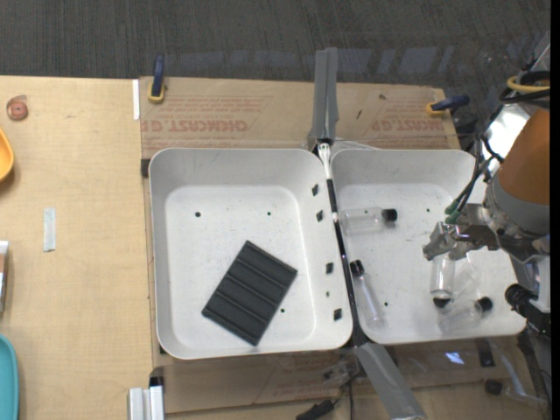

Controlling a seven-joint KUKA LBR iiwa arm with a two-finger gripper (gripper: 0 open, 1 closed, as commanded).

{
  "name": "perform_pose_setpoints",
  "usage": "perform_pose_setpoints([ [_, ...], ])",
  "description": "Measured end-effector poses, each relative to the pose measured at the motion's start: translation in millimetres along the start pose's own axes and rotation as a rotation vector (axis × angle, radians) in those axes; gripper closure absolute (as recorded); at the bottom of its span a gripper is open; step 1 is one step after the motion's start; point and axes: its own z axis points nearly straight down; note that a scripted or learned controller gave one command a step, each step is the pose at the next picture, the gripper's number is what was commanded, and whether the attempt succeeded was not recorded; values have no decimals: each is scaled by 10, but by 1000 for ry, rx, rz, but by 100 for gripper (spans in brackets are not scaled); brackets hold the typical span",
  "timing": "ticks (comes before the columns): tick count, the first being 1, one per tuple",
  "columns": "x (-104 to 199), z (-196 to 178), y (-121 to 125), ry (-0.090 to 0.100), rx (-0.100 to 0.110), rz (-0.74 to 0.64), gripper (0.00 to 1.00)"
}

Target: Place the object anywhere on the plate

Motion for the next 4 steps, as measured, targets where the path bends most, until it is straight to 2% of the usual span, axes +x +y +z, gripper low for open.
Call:
perform_pose_setpoints([
  [1, 488, 274, 857, -1, 1, -251, 100],
  [2, 1159, 302, 1117, -1, -1, -651, 100],
  [3, 1861, -73, 1377, -2, -3, -930, 100],
  [4, 2186, -1158, 1500, -3, -4, -1136, 100],
])
